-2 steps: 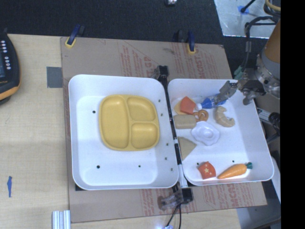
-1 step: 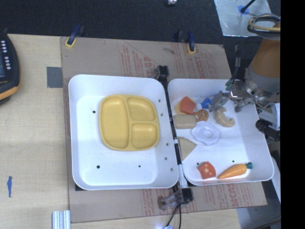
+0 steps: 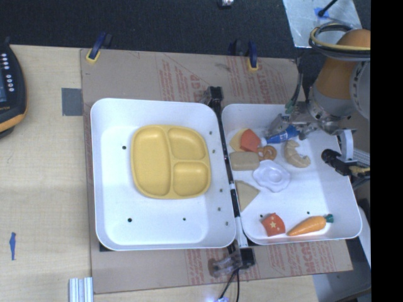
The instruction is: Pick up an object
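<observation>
**Now, which toy is the best one to grab?**

Looking down from the camera above the bench, I see my gripper (image 3: 292, 124) low over the right bin (image 3: 343, 200), near its far edge. I cannot tell if it is open or closed, because the metal parts hide its tip.

The thing I would go for is the small blue toy (image 3: 283, 133). It lies right at the gripper's tip, just on the side toward the left bin (image 3: 113, 219). I cannot tell if they touch. It looks small, light and hard, like plastic, so I think it would slide away if pushed from one side. I would pinch it across its thin middle.

Just past the blue toy from the gripper lie a little brown ring (image 3: 269, 151) and a red piece (image 3: 250, 139). Just below the gripper's tip is a pale curved roll (image 3: 296, 154). It looks thick and rough, so it should be easy to hold.

A bit farther off is a see-through white lump (image 3: 272, 175). It looks smooth and slippery, so I would skip it. The carrot (image 3: 307, 226) lies well away from the gripper, at the near edge. It is long and stiff, so I would take it around the fat end.

A yellow plate (image 3: 170, 161) sits in the left bin, well apart from the gripper.
</observation>
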`<state>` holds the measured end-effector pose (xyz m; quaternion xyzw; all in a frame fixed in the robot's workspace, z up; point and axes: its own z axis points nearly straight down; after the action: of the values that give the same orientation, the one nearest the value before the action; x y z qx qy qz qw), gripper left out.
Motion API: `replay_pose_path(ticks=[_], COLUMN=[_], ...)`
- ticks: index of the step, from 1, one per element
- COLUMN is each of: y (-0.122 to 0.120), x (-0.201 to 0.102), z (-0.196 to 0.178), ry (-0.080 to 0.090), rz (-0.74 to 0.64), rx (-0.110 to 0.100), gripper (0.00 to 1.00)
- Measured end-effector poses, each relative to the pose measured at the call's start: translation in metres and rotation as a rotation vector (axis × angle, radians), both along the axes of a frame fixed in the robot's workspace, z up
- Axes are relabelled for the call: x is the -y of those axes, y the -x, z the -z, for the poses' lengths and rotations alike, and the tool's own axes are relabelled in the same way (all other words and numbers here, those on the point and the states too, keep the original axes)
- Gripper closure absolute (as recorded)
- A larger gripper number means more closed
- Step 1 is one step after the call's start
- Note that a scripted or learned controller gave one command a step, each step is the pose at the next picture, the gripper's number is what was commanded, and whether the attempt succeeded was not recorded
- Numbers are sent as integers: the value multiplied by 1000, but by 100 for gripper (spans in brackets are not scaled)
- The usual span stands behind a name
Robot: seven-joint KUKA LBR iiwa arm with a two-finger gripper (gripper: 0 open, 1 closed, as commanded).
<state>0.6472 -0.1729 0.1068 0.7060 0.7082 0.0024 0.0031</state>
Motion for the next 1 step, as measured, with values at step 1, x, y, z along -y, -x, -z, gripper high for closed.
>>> replay_pose_path(ticks=[1], y=[73], x=[11], z=[3], ry=[-1], rz=[1], rx=[-17], gripper=[0])
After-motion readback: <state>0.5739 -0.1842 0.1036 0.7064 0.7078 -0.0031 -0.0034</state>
